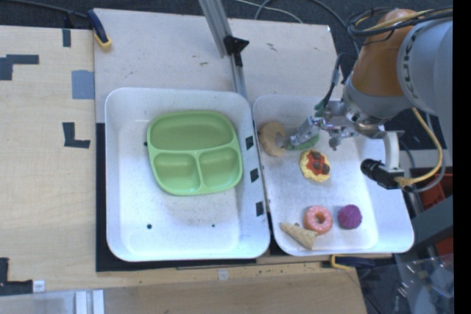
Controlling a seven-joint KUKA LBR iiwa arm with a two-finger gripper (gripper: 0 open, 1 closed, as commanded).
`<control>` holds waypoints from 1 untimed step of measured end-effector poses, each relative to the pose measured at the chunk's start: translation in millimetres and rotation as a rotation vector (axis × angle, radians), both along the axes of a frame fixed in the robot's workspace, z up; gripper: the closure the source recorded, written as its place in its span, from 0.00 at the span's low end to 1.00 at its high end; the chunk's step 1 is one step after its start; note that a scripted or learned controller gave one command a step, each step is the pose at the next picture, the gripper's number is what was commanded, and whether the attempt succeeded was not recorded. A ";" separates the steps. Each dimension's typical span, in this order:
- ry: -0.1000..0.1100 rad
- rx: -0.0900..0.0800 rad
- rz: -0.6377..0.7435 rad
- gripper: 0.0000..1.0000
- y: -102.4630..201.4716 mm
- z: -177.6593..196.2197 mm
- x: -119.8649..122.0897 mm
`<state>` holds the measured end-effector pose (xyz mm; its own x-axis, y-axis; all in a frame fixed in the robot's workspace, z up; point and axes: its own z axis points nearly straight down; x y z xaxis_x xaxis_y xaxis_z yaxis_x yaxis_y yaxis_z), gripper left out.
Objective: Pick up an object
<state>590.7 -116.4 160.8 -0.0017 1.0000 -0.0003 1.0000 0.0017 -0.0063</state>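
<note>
In the right bin (386,232) lie a tan round piece (271,137), a yellow and red piece (315,165), a pink donut (318,218), a purple ball (349,216) and a tan wedge (298,234). My gripper (307,134) hangs low over the upper middle of this bin. It is just right of the tan round piece and just above the yellow and red piece. A small green shape (312,133) shows at the gripper's tip; whether it is held is unclear.
The left bin (125,217) holds a green divided plate (195,152). A metal pole (213,7) slants down to the wall between the bins. The grey arm with its orange band (379,66) and cables fills the space right of the bin.
</note>
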 end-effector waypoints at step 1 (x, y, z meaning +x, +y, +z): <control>0.000 0.000 0.000 0.00 1.8 -44.7 -5.5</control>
<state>585.2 -114.6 116.1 -0.0021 1.0000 -0.0005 1.0000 0.0021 -0.0064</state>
